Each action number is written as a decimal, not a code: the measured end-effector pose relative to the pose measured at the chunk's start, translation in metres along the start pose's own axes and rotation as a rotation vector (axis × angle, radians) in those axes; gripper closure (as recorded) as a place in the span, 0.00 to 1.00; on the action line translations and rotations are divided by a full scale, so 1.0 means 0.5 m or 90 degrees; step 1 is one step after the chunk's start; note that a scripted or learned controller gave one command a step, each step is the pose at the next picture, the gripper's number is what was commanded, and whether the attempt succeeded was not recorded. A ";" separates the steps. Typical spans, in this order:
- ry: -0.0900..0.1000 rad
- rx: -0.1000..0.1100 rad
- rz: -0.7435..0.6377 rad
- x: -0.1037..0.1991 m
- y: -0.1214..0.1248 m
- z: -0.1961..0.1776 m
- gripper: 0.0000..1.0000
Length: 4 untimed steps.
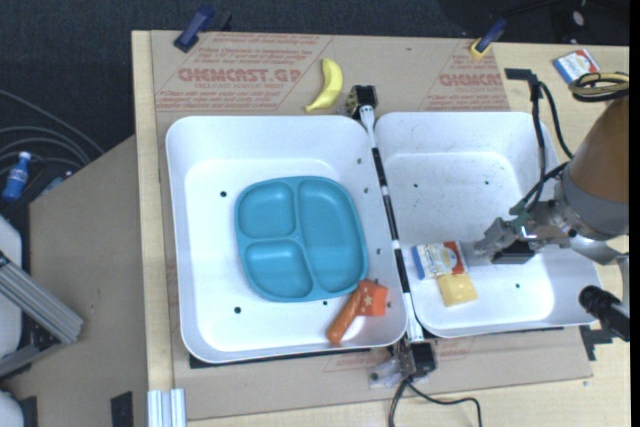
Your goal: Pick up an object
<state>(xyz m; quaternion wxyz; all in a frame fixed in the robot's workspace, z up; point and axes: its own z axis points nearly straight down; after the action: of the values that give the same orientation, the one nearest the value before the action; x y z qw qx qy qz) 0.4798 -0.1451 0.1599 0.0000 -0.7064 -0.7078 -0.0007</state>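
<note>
In the right bin (470,140) lie a small white and red packet (437,260) and a pale yellow block (459,289) just in front of it. My gripper (503,242) hangs low over this bin, just right of the packet, reaching in from the right. Nothing shows between its fingers. The left bin (200,165) holds a blue divided plate (299,237) and an orange carrot-like toy (357,310) near its front right corner.
A yellow banana (326,86) lies on the cardboard behind the bins. Blue clips (193,29) sit at the board's back edge. Cables run along the right bin's right side. The arm's grey and orange body (603,180) stands over the right bin's right rim.
</note>
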 end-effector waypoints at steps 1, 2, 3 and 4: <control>0.000 0.000 0.000 0.116 0.104 -0.049 1.00; -0.001 0.000 0.000 0.180 0.059 -0.144 1.00; -0.001 0.000 0.001 0.109 0.072 -0.168 1.00; 0.000 0.002 0.000 0.158 -0.001 -0.197 1.00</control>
<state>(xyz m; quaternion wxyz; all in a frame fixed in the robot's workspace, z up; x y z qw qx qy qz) 0.4790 -0.0663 0.2584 0.0016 -0.7065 -0.7077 0.0006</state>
